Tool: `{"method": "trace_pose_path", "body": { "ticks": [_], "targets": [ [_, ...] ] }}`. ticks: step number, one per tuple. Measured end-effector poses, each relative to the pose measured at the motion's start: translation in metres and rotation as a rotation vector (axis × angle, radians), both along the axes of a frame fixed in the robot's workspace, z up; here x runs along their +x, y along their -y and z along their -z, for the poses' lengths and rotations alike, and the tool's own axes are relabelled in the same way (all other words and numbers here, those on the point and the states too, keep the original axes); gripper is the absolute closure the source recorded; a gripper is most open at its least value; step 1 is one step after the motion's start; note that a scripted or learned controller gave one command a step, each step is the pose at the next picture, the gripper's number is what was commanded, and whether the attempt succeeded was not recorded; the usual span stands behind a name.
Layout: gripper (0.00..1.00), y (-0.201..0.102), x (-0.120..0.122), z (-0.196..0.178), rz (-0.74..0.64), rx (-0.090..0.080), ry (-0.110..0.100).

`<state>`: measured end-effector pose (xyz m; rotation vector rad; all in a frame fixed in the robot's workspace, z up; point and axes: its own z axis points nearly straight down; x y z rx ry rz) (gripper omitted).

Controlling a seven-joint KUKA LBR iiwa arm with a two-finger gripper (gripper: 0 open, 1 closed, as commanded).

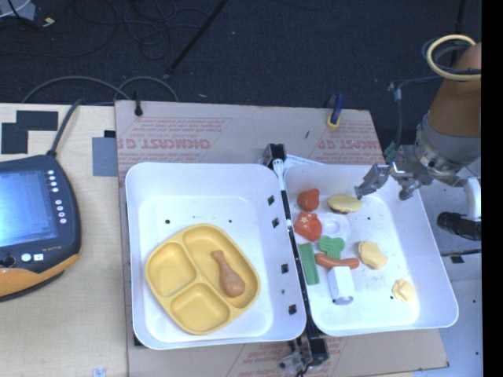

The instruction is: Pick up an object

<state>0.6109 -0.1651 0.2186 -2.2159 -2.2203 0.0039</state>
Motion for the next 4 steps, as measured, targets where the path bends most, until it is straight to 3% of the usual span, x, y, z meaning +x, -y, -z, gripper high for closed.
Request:
{"method": "trace_pose_path", "body": {
  "ticks": [1, 2, 4],
  "targets": [
    [1.00, 0.000, 0.000, -0.009, -0.001, 0.001, -0.003],
    [1.00, -0.049, -0.049, -0.070, -0.002, 0.001, 0.003],
    [1.00, -0.167, -0.096, -0.134, -0.006, 0.001, 0.004]
  ]
}}
